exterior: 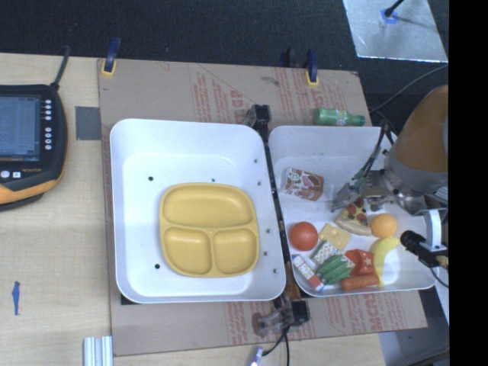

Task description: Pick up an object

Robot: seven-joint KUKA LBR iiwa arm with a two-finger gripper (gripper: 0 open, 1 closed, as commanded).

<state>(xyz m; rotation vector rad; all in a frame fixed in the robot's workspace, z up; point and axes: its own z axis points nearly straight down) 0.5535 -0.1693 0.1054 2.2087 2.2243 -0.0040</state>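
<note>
The pile of toy food sits in the right bin (320,139), lower right of the frame. There's a red tomato (303,235) near the bin's left wall, a yellow cheese wedge (333,236) just beside it, and green beans (332,269) below that. A pizza slice (353,218) lies at the middle right, touching an orange (383,225), with a yellow lemon (386,255) just below the orange and something red (361,262) next to it. A small printed packet (303,183) lies apart from the rest, toward the upper left of the bin.

The end effector (352,193) hangs right over the pizza slice, its dark fingers (341,199) pointing down-left; they look spread, with nothing between them. The arm (421,147) comes in from the right edge, orange band showing above grey.

Over in the left bin (130,204), a yellow divided tray (208,229) rests in the centre. On the counter (46,265), a green bottle (338,117) lies on its side just above the right bin, and a control pendant (27,145) sits at the far left.
</note>
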